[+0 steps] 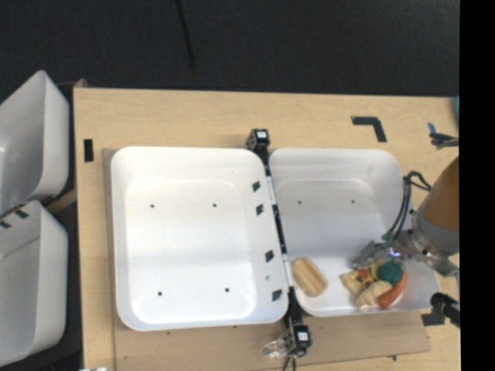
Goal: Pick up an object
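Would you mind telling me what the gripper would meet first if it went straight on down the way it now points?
Most likely the small pile of toys in the right bin, just under the gripper. Depth is hard to judge from this slanted view.

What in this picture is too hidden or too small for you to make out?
- Gripper: in the camera view it sits low over the toy pile, too small and cluttered to tell if it is open or holding anything.
- Toy pile: the pieces overlap, so their count and shapes stay unclear; a tan loaf-shaped toy lies apart.
- Arm: cut off by the right side of the view.
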`<action>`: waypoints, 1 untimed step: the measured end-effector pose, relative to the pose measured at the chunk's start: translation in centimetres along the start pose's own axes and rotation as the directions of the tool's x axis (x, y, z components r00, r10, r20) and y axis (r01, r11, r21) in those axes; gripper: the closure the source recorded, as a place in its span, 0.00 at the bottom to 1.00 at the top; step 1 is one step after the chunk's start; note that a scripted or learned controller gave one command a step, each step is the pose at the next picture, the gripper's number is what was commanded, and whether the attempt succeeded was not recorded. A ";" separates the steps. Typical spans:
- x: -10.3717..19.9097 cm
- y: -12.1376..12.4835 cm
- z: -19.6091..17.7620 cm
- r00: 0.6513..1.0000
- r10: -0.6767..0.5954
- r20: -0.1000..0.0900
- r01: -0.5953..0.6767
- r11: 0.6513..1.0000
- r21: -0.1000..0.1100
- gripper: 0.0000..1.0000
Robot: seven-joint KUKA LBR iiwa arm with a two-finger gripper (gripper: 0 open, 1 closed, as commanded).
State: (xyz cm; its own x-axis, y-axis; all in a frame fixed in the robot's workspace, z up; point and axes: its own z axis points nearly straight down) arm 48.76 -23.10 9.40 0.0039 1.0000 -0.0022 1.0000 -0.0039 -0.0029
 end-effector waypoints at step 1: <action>0.0 0.3 -1.9 1.000 0.005 0.001 -0.005 1.000 -0.010 1.00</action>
State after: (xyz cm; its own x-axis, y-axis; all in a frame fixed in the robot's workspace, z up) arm 49.11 -23.05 11.28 0.0086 1.0000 -0.0034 0.9999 -0.0086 0.0073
